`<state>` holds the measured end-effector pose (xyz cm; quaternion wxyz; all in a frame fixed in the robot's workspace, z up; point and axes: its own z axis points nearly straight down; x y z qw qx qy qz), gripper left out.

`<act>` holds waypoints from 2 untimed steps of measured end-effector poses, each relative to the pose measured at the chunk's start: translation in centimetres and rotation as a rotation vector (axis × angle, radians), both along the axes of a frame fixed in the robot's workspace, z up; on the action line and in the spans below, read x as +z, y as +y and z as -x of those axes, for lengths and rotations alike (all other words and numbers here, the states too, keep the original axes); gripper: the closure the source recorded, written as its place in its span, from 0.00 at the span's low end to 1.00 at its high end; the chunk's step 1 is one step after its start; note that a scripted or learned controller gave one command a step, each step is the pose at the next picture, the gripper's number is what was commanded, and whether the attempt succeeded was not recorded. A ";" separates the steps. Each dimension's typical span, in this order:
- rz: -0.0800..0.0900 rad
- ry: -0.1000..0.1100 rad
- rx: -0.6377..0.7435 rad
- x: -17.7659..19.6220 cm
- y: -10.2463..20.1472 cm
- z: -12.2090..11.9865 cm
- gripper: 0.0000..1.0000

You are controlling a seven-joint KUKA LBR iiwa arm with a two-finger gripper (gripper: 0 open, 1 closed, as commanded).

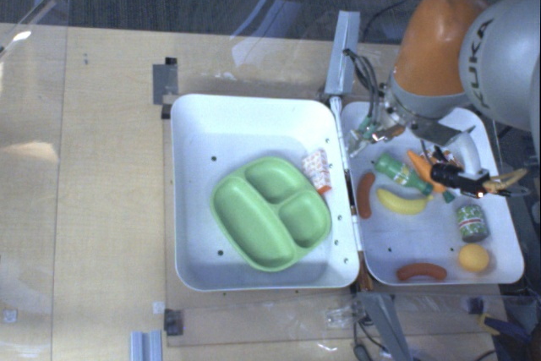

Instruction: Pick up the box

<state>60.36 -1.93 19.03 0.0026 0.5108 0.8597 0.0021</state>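
The box (317, 169) is small and white with red print. It lies in the left bin (194, 139), against the upper right rim of the green divided plate (270, 211). My gripper (370, 129) hangs below the orange wrist band over the upper left corner of the right bin (507, 266). It is to the right of the box and a little beyond it, across the wall between the bins. The wrist hides most of the gripper, and I see nothing held in it.
The right bin holds a green bottle (396, 171), a carrot (419, 163), a banana (403, 202), two sausages (364, 194) (421, 271), a can (472, 221) and a yellow fruit (474, 258). A metal post (341, 55) stands behind the bins.
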 end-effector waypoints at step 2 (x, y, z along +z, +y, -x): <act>0.000 0.000 0.063 -0.5 2.6 -6.4 1.00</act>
